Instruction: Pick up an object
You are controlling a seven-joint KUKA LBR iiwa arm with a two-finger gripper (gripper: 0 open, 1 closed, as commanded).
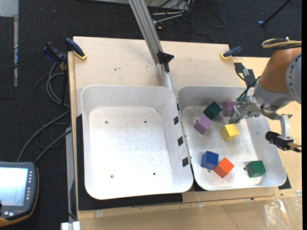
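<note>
Over the right-hand bin [276, 176], the grey arm with its orange band reaches in from the side and hangs its gripper [238, 110] low among a loose scatter of coloured blocks. How the jaws stand cannot be told at this slant: the wrist covers them, and nothing is seen pinched between them. Just beside the jaws, on the far side, lies a dull purple block [228, 108], partly hidden by the gripper and seemingly the nearest candidate for the pick. A dark green block [212, 110] sits a little farther out on that same side, with a lilac block [203, 124] beyond it. Just below the jaws, toward the bench's front edge, rests a yellow block [230, 132], close enough to crowd a descent. Well apart from the jaws, near the bin's front wall, a blue block [209, 160] and an orange block [224, 167] touch corner to corner, and a second green block [255, 168] sits alone. The left bin [91, 143] stands alongside. Judging by the low wrist, the arm looks committed to the cluster at the bin's back, where tight spacing could spoil a clean grasp.
</note>
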